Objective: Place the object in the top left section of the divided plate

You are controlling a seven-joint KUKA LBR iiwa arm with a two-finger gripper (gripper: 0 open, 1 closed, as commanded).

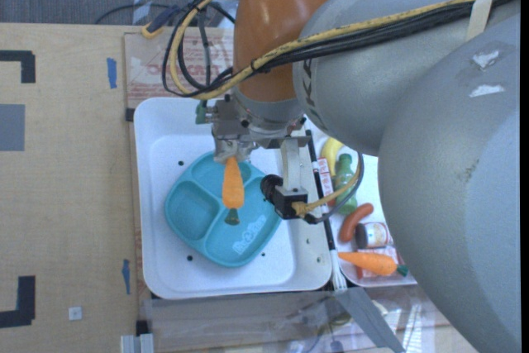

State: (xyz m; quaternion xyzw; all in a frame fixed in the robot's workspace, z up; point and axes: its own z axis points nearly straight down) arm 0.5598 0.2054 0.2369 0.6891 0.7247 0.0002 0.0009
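Hanging from the claw: a carrot.

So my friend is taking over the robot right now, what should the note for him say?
Gripper: over the left bin, shut on the orange carrot, which hangs from its fingers above the blue divided plate.
Plate: lies in the left bin.
Right bin: a second carrot, a sausage, a small can, a yellow piece, maybe a banana.
Done: carrot picked up, brought over the plate.
Left: lower it into the top left section, let go.
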